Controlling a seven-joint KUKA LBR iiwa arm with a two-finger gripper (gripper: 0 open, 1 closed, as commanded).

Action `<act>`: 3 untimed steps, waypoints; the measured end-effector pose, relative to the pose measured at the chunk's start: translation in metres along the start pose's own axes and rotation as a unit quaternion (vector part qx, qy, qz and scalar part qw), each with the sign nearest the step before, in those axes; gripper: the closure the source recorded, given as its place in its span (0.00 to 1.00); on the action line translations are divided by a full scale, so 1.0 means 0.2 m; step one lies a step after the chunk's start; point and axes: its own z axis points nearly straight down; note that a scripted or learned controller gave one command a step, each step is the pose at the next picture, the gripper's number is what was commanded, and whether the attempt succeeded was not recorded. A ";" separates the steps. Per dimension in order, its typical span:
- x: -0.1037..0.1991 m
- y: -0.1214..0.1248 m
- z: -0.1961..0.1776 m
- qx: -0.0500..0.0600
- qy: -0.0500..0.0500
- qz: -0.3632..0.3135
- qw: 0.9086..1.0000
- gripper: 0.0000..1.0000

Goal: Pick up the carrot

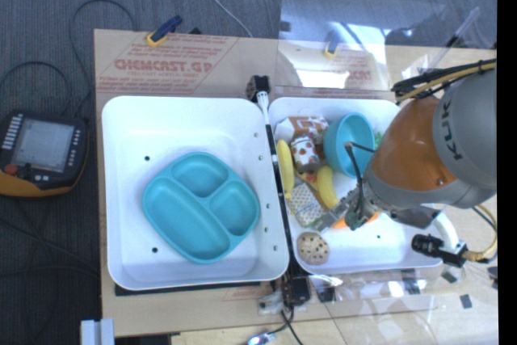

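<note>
The arm's gripper (349,214) is down low in the right bin (388,250), and a small bit of orange, which looks like the carrot (342,223), peeks out right under it. The carrot sits near the middle of the right bin, just beside the bottom end of a short yellow banana (325,188). I cannot tell if the claw is apart or pinched together, because the big arm hides most of it. To do this step well, the claw should come straight down over the carrot, close on its middle, and lift slowly so it does not slip out. It should grab just the carrot and not the things next to it. A lot of toys crowd this spot. A longer yellow banana (284,166) lies along the left wall of the bin. A grey thing with a criss-cross pattern (306,204) lies touching the short banana, very near the carrot, so it could get pinched too. A round cookie (313,247) sits just below that. A blue bowl (353,143) lies tipped on its side near the top, beside a brown and white toy (303,148). The left bin (129,117) holds a blue plate with three parts (200,206), well apart from the carrot.
</note>
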 end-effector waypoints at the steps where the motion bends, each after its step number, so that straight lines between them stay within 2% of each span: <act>1: 0.46 0.31 -0.47 0.004 0.004 0.057 0.998 1.00; 2: 0.00 -0.02 -0.71 0.007 0.002 -0.007 1.000 1.00; 3: 0.01 -0.01 -0.70 0.007 0.003 -0.009 1.000 0.00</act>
